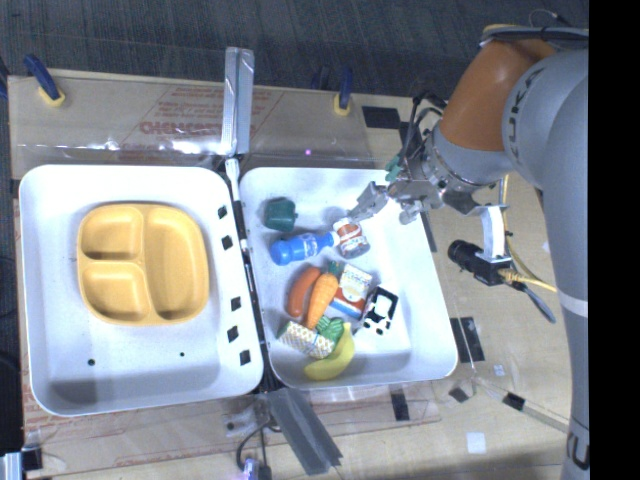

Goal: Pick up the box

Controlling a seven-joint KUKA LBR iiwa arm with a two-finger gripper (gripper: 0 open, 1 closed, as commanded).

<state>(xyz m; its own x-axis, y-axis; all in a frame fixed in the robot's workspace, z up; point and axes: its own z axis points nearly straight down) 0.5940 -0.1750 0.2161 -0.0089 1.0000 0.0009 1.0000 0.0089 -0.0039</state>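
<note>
Gripper (388,200) (jaws apart, gripping nothing) above right bin (425,298) far edge, box (354,290) mid-bin among toy food.

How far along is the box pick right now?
Nothing looks done yet: the box lies in the right bin among the toy food, next to the carrot. The gripper is over that bin's upper part, near the small can. Reaching, grasping and lifting the box remain.
</note>
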